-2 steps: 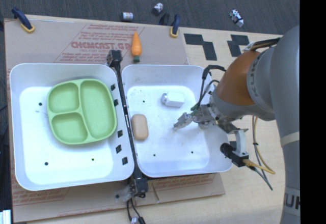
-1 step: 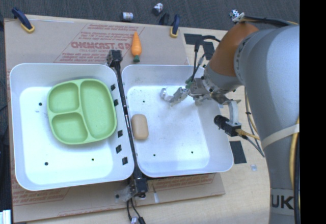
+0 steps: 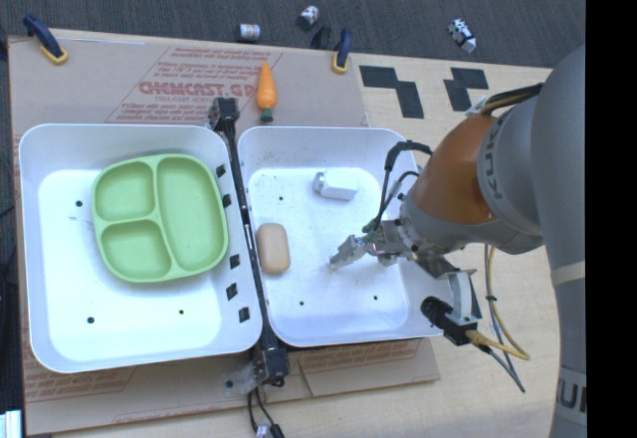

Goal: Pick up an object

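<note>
Reaching in from the right, the grey arm (image 3: 518, 177) with its orange band (image 3: 456, 172) hangs over the right bin (image 3: 299, 142), and its end effector (image 3: 350, 251) sits low above the bin floor, roughly at the middle of that bin. Whether it is spread or pressed together cannot be told from this slanted view; nothing is visibly caught in it.

Two loose things lie in the right bin. A tan oval block (image 3: 274, 248) rests near the bin's left wall, to the left of the end effector and apart from it. A small pale grey block (image 3: 335, 187) lies toward the far side of the bin, above the end effector in the view and also apart from it.

The left bin (image 3: 40, 327) holds a light green divided plate (image 3: 159, 217) with three compartments, lying flat in the upper half of the bin.

Both bins stand side by side on a cardboard sheet (image 3: 149, 78) with red print, which covers the surface. An orange carrot-shaped toy (image 3: 266, 88) lies on the cardboard just beyond the bins, near the seam between them. Blue clamps (image 3: 45, 38) hold the cardboard's far edge.
</note>
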Tool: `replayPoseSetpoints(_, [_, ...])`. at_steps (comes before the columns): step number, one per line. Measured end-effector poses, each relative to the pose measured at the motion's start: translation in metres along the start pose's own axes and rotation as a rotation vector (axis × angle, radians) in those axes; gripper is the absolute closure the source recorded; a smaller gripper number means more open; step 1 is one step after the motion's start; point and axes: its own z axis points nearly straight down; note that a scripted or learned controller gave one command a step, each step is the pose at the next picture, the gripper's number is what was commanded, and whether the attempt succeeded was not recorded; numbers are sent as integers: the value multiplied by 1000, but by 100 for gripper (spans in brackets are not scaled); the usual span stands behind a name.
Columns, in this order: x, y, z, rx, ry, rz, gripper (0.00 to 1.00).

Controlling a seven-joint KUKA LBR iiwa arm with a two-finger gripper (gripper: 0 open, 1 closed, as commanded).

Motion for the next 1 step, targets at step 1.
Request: replayPoseSetpoints(1, [0,1,-11,-2,-1,-6,100])
